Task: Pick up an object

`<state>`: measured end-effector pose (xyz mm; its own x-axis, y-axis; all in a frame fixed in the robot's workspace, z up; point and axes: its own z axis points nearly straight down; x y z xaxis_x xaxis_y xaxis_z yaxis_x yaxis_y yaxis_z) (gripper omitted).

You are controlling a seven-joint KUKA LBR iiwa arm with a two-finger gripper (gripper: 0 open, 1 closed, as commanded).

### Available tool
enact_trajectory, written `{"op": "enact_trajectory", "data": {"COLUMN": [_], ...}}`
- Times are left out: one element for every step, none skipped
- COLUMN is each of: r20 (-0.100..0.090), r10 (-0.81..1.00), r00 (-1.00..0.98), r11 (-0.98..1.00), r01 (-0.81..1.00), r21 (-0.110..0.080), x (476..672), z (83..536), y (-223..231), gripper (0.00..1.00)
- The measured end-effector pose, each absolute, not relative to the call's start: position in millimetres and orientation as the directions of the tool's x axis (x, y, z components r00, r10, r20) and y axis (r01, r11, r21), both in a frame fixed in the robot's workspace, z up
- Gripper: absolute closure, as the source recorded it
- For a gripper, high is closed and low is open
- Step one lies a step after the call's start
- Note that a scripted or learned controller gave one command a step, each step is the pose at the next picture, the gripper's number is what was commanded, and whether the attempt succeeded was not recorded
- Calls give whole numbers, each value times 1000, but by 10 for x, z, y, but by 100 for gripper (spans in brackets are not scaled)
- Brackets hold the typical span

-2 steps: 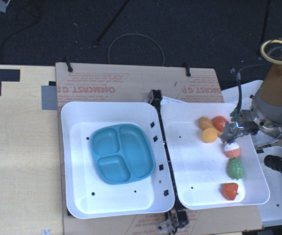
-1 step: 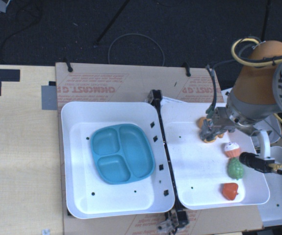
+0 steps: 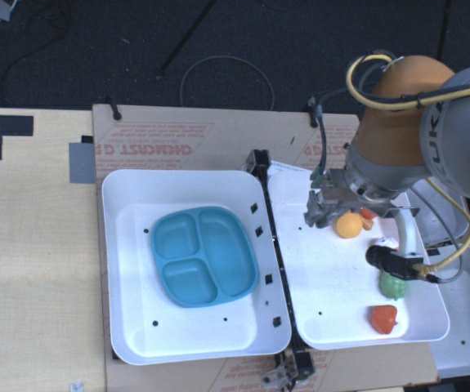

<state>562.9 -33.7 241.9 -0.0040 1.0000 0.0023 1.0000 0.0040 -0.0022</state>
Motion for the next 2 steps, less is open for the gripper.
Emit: {"op": "enact_trajectory", "data": {"r20": [1, 2], "r10": [1000, 1000], "r00": [-3, -5], "r11": [3, 5], "r01": [1000, 1000], "r21": [-4, -3], "x": [5749, 5811], "z": [2279, 2291], "y": [164, 793], "gripper": [100, 100]}}
